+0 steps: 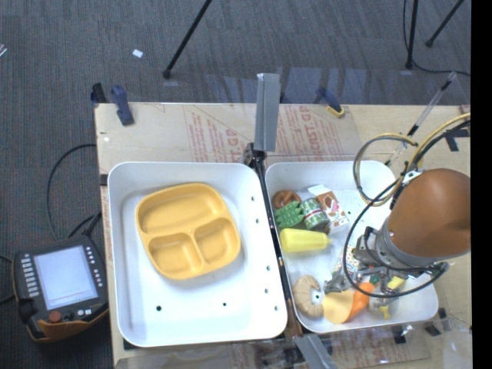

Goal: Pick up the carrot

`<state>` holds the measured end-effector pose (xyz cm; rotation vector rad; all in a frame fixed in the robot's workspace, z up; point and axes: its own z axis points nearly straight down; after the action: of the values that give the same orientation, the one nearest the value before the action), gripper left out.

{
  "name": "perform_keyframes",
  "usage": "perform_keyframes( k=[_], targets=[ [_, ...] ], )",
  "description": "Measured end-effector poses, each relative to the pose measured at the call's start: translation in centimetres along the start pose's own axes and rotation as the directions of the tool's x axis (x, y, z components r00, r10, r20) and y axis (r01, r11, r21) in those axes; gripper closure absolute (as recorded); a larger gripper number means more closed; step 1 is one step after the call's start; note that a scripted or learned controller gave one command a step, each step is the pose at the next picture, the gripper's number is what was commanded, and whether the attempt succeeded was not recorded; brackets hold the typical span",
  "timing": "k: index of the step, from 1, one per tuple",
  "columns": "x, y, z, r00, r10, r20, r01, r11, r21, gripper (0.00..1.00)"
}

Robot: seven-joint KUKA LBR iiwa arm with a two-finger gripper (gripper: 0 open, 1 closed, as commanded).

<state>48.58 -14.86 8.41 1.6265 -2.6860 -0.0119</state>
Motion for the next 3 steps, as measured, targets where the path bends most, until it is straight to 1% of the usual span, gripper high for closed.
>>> perform_keyframes(
  k=[1,2,3],
  targets=[
    [-0.4,0.2,-0.6,1.0,-0.004,0.002,0.004,1.0,-0.007,1.0],
    [0.5,0.9,-5.5,0.935,-0.356,0.001,0.356,0.935,0.0,1.0],
    [-0.3,1.4,0.1,0.867,-0.498,0.002,0.498,0.867,-0.001,1.0]
  ],
)
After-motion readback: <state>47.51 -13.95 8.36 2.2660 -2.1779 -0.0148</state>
